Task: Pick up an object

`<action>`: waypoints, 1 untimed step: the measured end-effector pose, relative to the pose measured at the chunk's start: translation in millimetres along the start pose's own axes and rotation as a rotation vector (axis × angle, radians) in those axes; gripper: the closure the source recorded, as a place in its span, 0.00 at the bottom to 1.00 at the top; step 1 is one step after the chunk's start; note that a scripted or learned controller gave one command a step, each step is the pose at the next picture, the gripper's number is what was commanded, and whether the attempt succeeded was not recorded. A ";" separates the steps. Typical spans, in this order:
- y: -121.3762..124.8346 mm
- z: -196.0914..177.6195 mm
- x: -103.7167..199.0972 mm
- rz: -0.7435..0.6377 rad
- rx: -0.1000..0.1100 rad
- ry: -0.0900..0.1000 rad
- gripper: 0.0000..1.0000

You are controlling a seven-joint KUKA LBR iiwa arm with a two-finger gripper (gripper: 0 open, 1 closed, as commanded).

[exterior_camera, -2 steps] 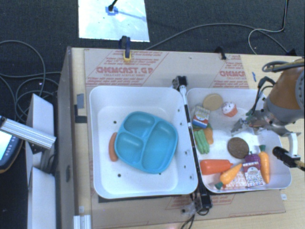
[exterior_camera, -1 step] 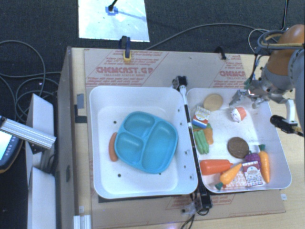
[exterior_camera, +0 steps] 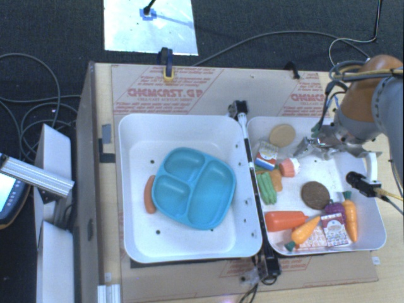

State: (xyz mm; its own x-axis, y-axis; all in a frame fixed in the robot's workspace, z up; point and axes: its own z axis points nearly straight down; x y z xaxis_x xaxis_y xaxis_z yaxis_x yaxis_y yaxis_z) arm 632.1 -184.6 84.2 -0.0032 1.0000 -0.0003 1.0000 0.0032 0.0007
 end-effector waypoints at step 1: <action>-10.8 -1.3 75.8 0.003 -0.003 -0.004 0.00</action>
